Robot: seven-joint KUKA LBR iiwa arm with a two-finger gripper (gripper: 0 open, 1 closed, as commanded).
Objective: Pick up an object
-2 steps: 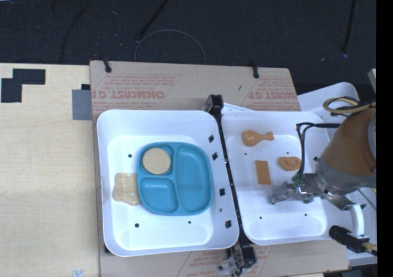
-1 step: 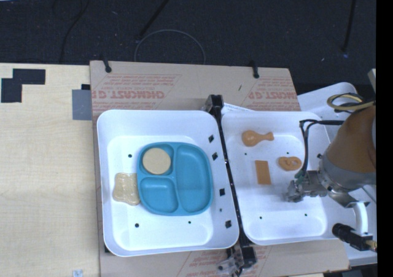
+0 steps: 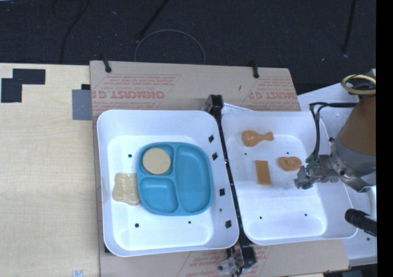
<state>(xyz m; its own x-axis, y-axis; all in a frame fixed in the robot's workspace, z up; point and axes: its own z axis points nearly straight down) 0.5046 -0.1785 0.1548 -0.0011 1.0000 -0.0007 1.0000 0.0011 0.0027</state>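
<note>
Tan spiral piece [image 3: 289, 163] is seen in the right bin [image 3: 282, 226], just left of the pincer [image 3: 305, 180]; whether the pincer is wide or narrow cannot be told.

Right bin [image 3: 276, 223] contents, all tan and lying flat:
- Spoon-shaped piece [image 3: 256, 138], far side, handle pointing right.
- Rectangular block [image 3: 263, 172], centre, long axis near-far.
- Round coiled piece [image 3: 289, 163], just right of the block.
</note>
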